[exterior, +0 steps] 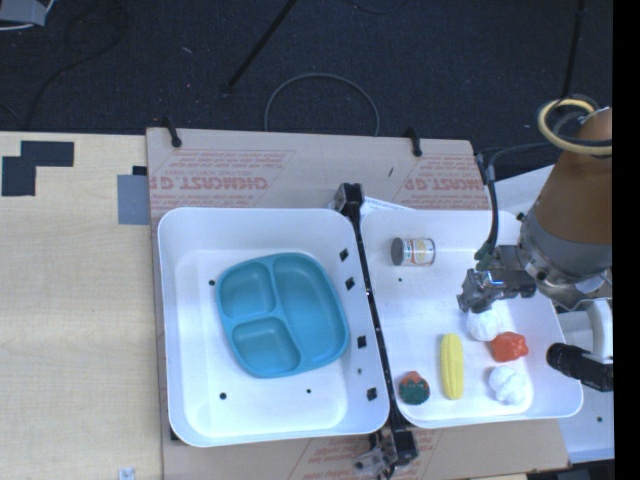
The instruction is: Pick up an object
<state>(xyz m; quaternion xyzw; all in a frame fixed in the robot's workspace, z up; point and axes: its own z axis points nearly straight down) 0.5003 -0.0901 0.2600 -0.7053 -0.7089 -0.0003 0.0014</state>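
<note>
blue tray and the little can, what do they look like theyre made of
Blue tray: probably moulded plastic, uniform matte turquoise, with soft rounded dividers forming three compartments and no sharp glare. Little can, lying on its side in the right bin: likely metal, judging by its dark greyish end and pale label wrap, though too small to be sure.

1. The arm enters from the frame's right edge, its orange band uppermost and grey wrist below.
2. The gripper points down-left, at centre right.
</note>
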